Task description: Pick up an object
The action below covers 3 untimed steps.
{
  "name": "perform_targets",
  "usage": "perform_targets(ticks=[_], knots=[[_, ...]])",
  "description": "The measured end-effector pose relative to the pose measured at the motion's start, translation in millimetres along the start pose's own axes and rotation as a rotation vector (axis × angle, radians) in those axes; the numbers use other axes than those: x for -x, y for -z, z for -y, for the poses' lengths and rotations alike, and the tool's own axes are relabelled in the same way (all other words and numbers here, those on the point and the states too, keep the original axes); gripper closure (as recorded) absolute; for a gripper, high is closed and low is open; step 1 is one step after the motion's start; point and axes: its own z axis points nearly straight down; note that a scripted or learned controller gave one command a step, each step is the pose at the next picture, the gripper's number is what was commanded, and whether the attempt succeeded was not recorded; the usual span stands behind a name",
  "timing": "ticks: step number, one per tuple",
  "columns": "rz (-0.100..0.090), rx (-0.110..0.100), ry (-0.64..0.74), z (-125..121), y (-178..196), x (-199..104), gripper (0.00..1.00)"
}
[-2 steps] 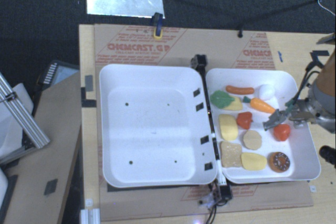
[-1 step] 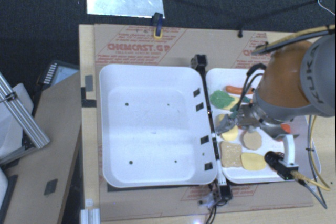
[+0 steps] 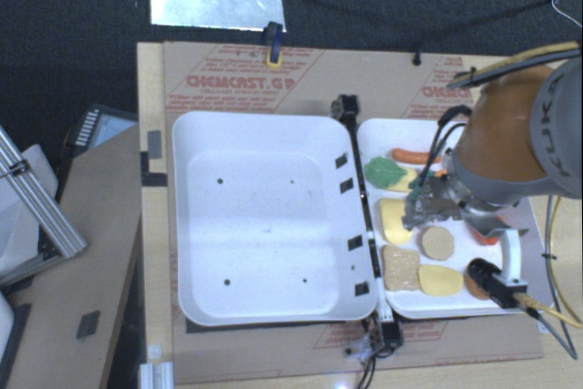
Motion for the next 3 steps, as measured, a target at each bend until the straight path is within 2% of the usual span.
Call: perform_targets(ticks=[1,2,3], knots=[[0.000,0.009,0.007,-68,73,-71,1.00],[0.000,0.017,0.003,-77,309,-93,1.00],[-0.002,0.003,0.009,-39,344,-183,1.00]])
